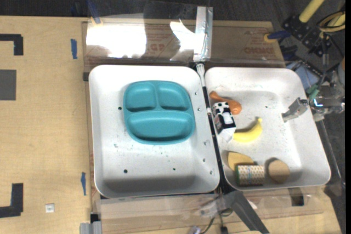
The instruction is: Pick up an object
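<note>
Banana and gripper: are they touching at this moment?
Apart. The camera view shows bare white bin floor between the banana and the gripper, which sits toward the right bin's right side.

Lab: taped cardboard bench point(44, 118), white bins point(104, 161)

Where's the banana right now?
The banana lies near the middle of the right bin, just right of a black-and-white toy and below an orange carrot.

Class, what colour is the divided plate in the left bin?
Teal blue; the divided plate shows clearly in the camera view.
</note>
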Robot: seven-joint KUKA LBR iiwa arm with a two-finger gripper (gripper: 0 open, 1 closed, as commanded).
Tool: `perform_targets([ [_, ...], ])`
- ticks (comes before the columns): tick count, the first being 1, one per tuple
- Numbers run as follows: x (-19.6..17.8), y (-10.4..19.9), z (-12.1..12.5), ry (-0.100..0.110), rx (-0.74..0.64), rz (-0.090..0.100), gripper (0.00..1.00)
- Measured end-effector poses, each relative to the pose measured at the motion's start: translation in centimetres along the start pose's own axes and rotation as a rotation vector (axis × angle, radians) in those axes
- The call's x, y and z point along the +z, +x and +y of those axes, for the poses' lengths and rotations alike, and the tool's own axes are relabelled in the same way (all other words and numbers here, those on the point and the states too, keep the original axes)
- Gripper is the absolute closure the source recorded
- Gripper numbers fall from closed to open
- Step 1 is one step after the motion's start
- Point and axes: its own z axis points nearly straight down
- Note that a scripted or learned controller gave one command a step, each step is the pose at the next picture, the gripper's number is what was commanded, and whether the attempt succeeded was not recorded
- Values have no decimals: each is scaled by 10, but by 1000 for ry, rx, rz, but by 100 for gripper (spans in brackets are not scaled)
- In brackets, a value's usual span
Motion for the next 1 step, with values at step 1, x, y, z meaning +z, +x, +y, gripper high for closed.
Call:
perform_targets([
  [1,132,51,-24,-10,-130,-3,0],
])
